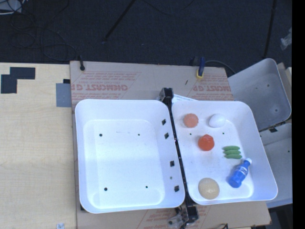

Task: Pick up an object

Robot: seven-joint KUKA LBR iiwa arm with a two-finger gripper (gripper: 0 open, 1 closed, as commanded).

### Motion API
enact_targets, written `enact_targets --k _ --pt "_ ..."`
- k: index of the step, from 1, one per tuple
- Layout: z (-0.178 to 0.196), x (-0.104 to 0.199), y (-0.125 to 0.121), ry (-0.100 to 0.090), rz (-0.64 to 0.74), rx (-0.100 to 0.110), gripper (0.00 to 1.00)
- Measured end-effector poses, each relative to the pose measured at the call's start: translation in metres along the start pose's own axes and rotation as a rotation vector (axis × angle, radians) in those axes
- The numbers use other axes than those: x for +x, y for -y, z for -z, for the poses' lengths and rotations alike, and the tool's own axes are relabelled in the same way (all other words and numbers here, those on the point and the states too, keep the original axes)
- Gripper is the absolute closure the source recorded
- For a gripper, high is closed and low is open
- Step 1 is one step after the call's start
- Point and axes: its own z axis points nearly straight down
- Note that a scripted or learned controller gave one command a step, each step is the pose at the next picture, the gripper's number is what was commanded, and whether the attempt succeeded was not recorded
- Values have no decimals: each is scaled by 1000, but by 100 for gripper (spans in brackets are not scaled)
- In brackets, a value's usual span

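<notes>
The right bin (257, 142) holds several small objects. A pale orange ball (191, 120) and a white egg-like object (217, 120) lie near its far wall. A red ball (206, 142) rests in the middle. A green pea pod (232, 151) lies to its right. A blue bottle (239, 173) with a white cap lies tilted near the front right, and a beige round object (208, 188) sits at the front.
The left bin (86, 128) stands beside the right one, joined by a black divider strip (174, 147). Both rest on a brown cardboard sheet (119, 82) on the wooden bench. A grey metal plate (264, 92) stands at the right.
</notes>
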Motion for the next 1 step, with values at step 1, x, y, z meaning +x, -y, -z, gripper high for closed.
enact_targets --k 1 --pt "12 2 -1 2 8 -2 100"
